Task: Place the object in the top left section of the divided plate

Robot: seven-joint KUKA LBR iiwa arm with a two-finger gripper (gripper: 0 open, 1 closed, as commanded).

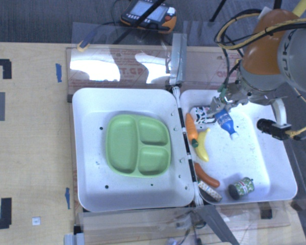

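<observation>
A green divided plate (138,145) lies in the left bin (86,106), with one long section on its left and two smaller ones on its right. My gripper (223,102) hangs over the back left of the right bin (275,172). Just below it is a blue bottle-shaped toy (227,122), tilted, with its pale tip pointing right and down. Whether the gripper touches the toy I cannot tell. A black-and-white cow-patterned toy (203,115) lies just to the left of the gripper.
Along the right bin's left wall lie an orange carrot (192,127), a yellow banana (201,146), a reddish sausage (207,175) and a brush (210,192). A green can (241,187) lies near the front. The divider between the bins (182,137) runs close to these.
</observation>
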